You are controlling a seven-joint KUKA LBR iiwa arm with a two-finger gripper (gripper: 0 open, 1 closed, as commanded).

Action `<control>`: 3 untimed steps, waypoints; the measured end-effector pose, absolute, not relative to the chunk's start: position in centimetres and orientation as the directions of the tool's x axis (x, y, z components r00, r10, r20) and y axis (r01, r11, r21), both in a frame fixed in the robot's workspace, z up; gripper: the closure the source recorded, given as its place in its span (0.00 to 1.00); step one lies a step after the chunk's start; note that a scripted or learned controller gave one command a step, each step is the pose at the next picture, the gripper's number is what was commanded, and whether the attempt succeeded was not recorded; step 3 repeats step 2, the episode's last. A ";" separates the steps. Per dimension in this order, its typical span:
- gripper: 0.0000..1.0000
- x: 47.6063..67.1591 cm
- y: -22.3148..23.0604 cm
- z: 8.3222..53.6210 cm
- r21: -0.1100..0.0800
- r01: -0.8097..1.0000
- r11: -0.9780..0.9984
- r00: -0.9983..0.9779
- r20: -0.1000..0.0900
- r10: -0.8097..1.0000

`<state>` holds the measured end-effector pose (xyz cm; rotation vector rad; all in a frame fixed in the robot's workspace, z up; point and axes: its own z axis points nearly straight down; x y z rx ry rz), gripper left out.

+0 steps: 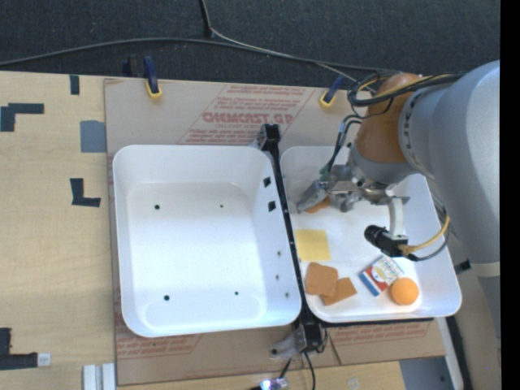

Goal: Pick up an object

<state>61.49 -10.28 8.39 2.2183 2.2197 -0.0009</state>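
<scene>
My gripper [325,201] is low in the right bin [431,205], near its left wall, and stands open with its fingers splayed apart. A small orange piece [318,205] lies on the bin floor right under the left finger, partly hidden by it. I cannot see that it is gripped. Nearer the front lie a flat yellow square [313,244], two brown pieces [328,283], a small red, white and blue box [377,278] and an orange ball [404,291].
The left bin [130,218] stands beside the right one, with a black divider clip [269,136] at the top of their shared wall. The grey arm [455,161] covers the right bin's far right side. A black cable fitting [382,238] hangs over the bin.
</scene>
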 end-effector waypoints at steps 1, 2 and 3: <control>0.00 63.3 -9.9 8.2 -0.005 1.000 0.001 -0.001 -0.001 1.000; 1.00 63.3 -10.0 8.8 -0.008 1.000 0.001 -0.001 -0.001 1.000; 1.00 63.3 -10.0 8.8 -0.008 1.000 0.001 -0.001 -0.001 1.000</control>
